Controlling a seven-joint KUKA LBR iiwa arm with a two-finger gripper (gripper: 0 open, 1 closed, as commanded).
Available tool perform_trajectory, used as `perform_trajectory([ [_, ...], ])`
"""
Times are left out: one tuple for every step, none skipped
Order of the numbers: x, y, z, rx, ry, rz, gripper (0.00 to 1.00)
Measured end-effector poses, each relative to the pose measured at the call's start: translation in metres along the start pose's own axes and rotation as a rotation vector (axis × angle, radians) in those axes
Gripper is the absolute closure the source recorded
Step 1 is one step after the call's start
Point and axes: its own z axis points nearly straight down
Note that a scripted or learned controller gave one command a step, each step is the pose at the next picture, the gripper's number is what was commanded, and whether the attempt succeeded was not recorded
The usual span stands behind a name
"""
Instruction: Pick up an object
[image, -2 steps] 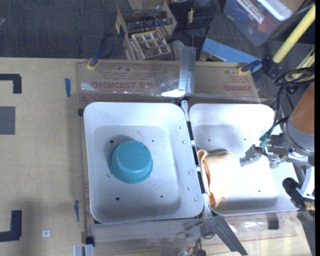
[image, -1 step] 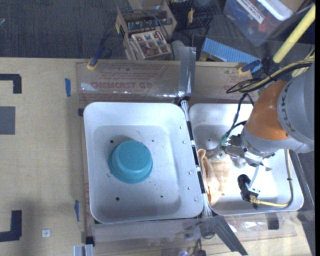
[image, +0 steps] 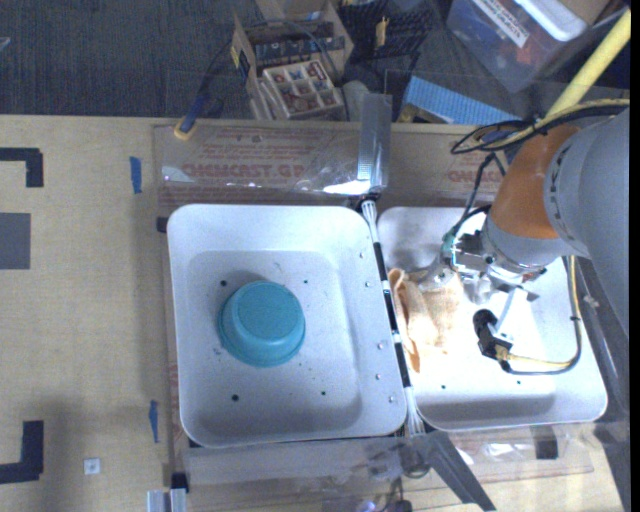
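Object for picking, item one: a crumpled tan and orange cloth-like piece (image: 425, 315) in the right bin (image: 560, 400), lying against that bin's left wall, just left of and below the tool (image: 462, 268).

Tool: at the end of the grey arm (image: 600, 190), lowered into the upper middle of the right bin. It sits just beside the cloth-like piece's upper right edge, perhaps touching it; contact cannot be confirmed. Whether the tool is spread or pressed together cannot be told from this angle. Nothing is visibly pinched.

Orange band (image: 525, 195): directly above and to the right of the tool, on the wrist.

Black fitting with yellow cable (image: 492, 335): just below and right of the tool, over the bin floor; the cable loops away to the right.

Object for picking, item two: a teal bowl (image: 262, 322), upside down, well to the left of the tool, near the middle of the left bin (image: 200, 250). It stands apart from all walls.

Bins: two, white, shallow, touching along the shared middle edge, which runs just left of the tool.

Surface (image: 80, 300): light wood tone, far left of the tool, with black corner marks and blue tape strips.

Beyond the bins, above the tool: a cardboard sheet (image: 250, 165), clear plastic wrap, a wooden crate, assorted clutter.
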Motion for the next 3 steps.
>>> perform_trajectory([
  [-0.073, 0.002, -0.03, 0.012, -0.001, -0.065, 0.0],
  [-0.035, 0.01, 0.001, 0.007, -0.001, -0.154, 0.0],
  [-0.038, 0.016, -0.016, 0.012, -0.001, -0.146, 0.0],
])
